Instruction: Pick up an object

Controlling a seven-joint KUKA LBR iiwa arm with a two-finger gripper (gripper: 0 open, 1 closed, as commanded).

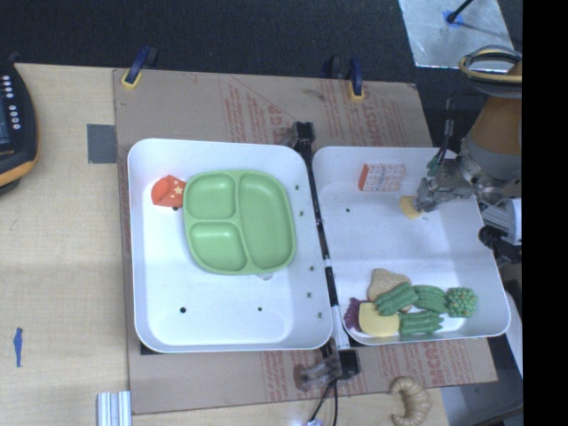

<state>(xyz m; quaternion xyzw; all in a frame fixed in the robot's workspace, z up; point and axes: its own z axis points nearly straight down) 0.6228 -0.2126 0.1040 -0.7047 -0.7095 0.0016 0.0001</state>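
Note:
My gripper (429,197) hangs low over the upper right part of the right bin (373,264), right next to a small yellow piece (408,206) lying just to its left. A small orange-and-white box (380,177) lies further left near the bin's top wall. Along the bin's bottom edge lies a cluster of toy food: green beans (417,300), a broccoli-like piece (461,302), a tan slice (387,282) and a yellow piece (378,323). The view does not reveal how the fingers stand.
The left bin (160,318) holds a green divided plate (240,222) and a red toy (168,191) at its upper left. A remote-like device (13,131) lies at the far left of the bench. A tan curled object (412,401) sits below the right bin.

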